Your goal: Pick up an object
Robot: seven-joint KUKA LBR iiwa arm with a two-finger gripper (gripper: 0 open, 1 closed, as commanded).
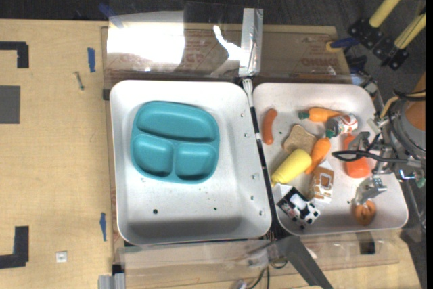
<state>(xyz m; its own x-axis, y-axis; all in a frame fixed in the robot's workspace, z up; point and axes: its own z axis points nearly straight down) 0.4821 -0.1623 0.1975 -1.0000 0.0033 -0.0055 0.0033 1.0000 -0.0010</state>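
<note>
From above, two white bins sit side by side. The left bin (pixel 135 213) holds a teal divided plate (pixel 176 140), its long axis running left to right.

The right bin (pixel 392 216) holds a scatter of toy food. A red sausage (pixel 268 126) stands near the left wall, long axis pointing up and down the view. A slice of bread (pixel 300 139) lies beside a yellow corn cob (pixel 291 166), which slants from lower left to upper right. An orange carrot (pixel 319 153) slants the same way, touching the cob.

The gripper (pixel 369 186) hangs over the bin's right side, near a small orange piece (pixel 365 212). Whether it is open or gripping anything cannot be told.
</note>
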